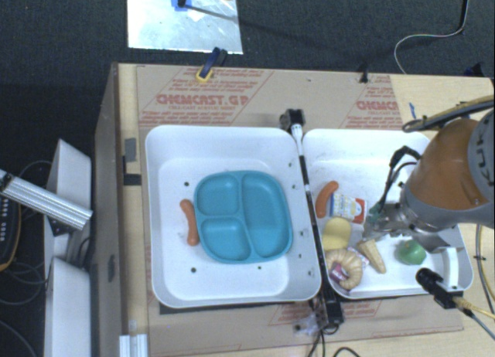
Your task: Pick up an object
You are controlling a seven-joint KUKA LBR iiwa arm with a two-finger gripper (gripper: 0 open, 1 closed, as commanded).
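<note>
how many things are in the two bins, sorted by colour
orange sausages: 2 (beside the tray; right bin)
blue divided plastic tray: 1
green round item: 1
yellow/tan food pieces: 3 ()
white packet: 1
total: 8

Place: a robotics lab test station.
Surface: was a board printed CHEMCAST GP, carrying two white bins side by side.
Arm: a grey and orange industrial arm stood at the surface's right end.
Wiring: a loose cable ran over the dark carpet beyond the surface.
Contents: toy foods lay in the bins.
</note>
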